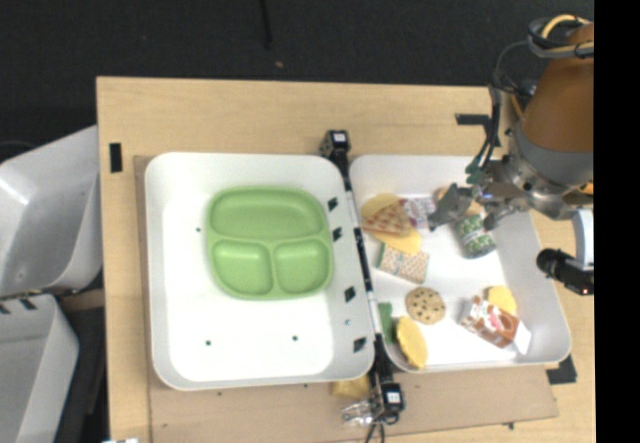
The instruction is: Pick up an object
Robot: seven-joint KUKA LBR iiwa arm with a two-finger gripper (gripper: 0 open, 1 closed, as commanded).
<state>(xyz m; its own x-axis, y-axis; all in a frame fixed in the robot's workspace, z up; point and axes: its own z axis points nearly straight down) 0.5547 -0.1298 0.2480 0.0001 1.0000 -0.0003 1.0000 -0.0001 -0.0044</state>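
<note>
— Gripper (462, 203) over the right bin (545, 351), fingers spread, holding nothing
— And the objects?
— Can (476, 235) just beside it; cookie (426, 306) nearer the divider

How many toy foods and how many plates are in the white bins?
Toy foods in the right bin: about 7 (some overlap, so it's hard to be sure)
Green divided plate in the left bin: 1
Total: about 8
</note>
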